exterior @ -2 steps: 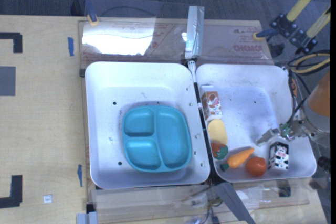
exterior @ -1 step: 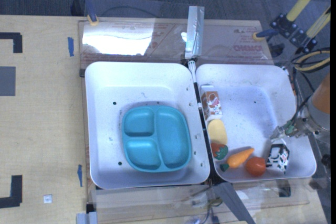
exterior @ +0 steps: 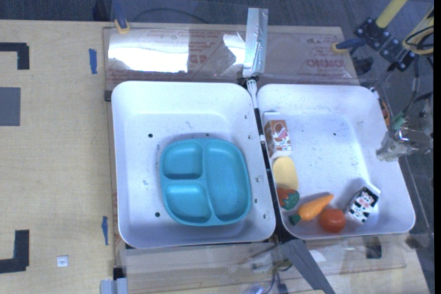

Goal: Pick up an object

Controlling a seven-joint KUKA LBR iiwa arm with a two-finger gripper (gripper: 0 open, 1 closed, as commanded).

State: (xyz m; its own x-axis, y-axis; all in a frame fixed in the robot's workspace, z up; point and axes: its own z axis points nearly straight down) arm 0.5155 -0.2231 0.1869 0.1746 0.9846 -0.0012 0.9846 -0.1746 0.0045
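The right bin (exterior: 331, 117) holds several small items along its left and near sides. A small carton with a brown picture (exterior: 277, 135) lies by the left wall, with a yellow piece (exterior: 284, 172) just below it. Closer to the front are a red and green piece (exterior: 289, 200), an orange carrot (exterior: 315, 206), a red tomato (exterior: 332, 219) and a black-and-white patterned box (exterior: 362, 204). My gripper (exterior: 395, 144) appears as a pale grey shape at the right bin's right rim, away from all the items.
The left bin (exterior: 138, 107) holds a blue divided plate (exterior: 204, 181). A strip of silver tape (exterior: 255, 41) stands behind the divide between the bins. A yellow pole with a black clamp (exterior: 386, 17) crosses the upper right corner.
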